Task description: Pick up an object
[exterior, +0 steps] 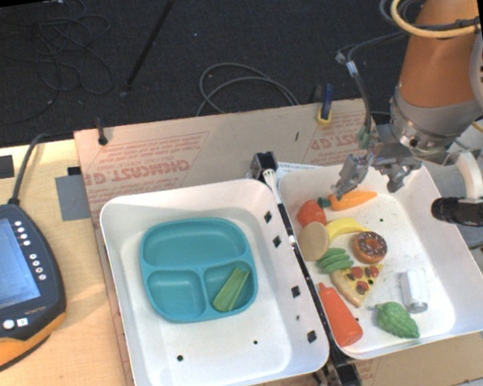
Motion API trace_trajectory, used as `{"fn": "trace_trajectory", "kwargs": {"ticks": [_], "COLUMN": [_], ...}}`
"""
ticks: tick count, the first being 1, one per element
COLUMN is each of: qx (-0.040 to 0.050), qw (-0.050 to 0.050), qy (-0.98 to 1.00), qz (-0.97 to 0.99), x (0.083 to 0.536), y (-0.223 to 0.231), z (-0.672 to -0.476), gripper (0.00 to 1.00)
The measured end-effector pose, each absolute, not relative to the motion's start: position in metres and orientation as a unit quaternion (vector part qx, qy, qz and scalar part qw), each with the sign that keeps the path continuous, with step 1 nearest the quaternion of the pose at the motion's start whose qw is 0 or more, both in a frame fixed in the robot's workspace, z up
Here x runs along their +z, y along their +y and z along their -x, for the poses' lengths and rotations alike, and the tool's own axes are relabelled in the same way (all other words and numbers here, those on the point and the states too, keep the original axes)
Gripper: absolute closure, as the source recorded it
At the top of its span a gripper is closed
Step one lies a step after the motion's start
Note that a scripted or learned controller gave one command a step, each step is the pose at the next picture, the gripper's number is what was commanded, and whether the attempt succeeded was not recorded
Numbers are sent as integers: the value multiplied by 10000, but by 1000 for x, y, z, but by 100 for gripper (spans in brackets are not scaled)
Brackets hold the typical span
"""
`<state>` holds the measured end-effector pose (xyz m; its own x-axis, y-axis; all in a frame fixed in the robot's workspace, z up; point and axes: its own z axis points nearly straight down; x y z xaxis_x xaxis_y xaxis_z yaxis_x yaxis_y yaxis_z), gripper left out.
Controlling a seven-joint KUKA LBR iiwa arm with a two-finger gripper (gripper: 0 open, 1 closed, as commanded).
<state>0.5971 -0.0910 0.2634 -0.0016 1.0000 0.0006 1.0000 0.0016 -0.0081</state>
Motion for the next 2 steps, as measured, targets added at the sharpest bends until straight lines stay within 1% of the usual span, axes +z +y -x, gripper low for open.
{"fn": "trace_trajectory", "kwargs": {"ticks": [1,2], "qx": [55,20], "qw": [67,12], "qy": [-7072,-7078], "qz": [7069,7064], "x": [135,84], "y": [-108,-85], "z": [-634,-636], "gripper": [0,0]}}
